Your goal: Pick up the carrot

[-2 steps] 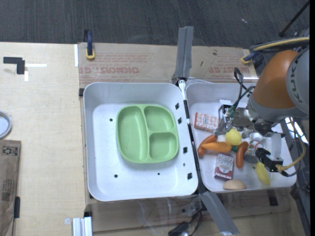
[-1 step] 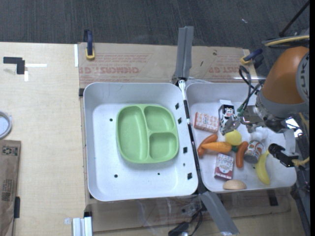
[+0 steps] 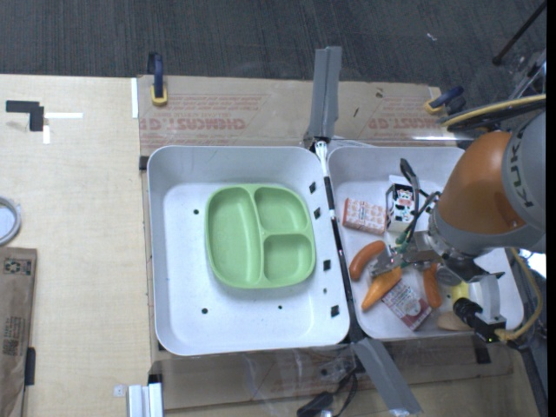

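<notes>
Carrot [image 3: 380, 290]: short, orange, tapered, lying aslant.

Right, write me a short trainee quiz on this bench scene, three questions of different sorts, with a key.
1. True or false: the green three-compartment plastic plate lies in the left white bin.
2. Which bin holds the orange carrots? A) left B) right
3. Fill in: the small red-and-white packet lies ___ the camera than the carrots.

Key: 1 true; 2 B, the right white bin, where the robot's hand hovers; 3 farther from.
</notes>
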Controlling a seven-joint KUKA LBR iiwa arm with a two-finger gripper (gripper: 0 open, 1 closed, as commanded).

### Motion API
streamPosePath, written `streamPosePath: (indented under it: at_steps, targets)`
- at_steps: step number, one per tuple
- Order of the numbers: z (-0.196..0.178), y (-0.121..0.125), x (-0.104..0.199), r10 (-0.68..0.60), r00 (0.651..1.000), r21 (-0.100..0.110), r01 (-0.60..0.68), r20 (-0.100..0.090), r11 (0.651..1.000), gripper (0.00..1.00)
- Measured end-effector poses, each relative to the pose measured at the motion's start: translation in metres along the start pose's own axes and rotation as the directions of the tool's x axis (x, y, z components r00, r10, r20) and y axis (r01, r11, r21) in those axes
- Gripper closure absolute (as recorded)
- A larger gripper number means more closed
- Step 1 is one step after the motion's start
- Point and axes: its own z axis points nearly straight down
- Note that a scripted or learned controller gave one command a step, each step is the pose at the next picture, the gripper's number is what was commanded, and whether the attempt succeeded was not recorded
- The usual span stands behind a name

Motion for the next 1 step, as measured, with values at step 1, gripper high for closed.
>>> streamPosePath:
  at_steps: [1]
  targets:
    - [-0.1006, -0.0018, 0.0269, -0.216, 0.976, -0.003, 0.216, 0.003, 0.976, 0.00]
